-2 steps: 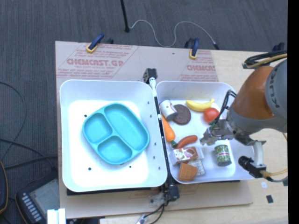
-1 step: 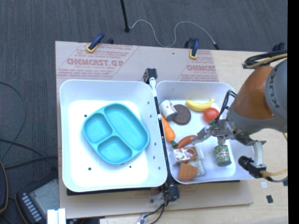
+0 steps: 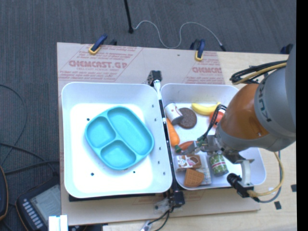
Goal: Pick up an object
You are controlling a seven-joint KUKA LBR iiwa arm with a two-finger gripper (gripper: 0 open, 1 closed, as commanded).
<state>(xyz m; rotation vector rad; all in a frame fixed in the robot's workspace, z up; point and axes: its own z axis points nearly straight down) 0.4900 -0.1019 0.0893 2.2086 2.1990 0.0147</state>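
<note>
The right bin [image 3: 250, 177] holds a pile of toy food: a yellow banana [image 3: 204, 109], a brown round cookie [image 3: 187, 119], an orange carrot [image 3: 173, 134], a white cup [image 3: 172, 112], a packet with a brown label [image 3: 187, 162], a waffle-like piece [image 3: 194, 178] and a green-labelled jar [image 3: 218, 164]. My gripper [image 3: 199, 145] reaches down from the orange wrist into the middle of this bin, just above the packet and left of the jar. Its tips lie among the objects and I cannot make out their gap.
The left bin [image 3: 72, 129] holds a blue three-compartment plate [image 3: 119, 136]. A black divider [image 3: 162, 129] runs between the bins. The arm's grey and orange body covers the right bin's right half. Clamps and cables lie along the board's far edge.
</note>
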